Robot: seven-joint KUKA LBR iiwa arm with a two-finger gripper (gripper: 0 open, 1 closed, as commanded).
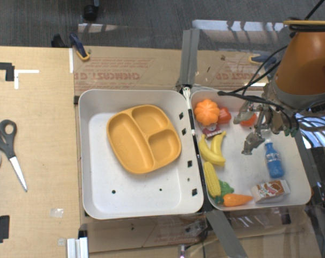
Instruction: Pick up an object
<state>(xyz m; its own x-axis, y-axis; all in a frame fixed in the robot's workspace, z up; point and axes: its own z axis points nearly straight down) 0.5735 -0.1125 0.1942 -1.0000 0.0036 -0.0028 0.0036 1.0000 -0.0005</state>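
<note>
The gripper hangs over bare white floor mid-way in the right bin, holding nothing; how far its fingers part I cannot tell. Just beside it, toward the right wall, lies a blue bottle, white-capped and lying flat.

The arm reaches in from the right; its gripper hangs pointing downward, nothing visibly between its fingers.

jaws above right bin | blue bottle beside | yellow plate in left bin
</note>
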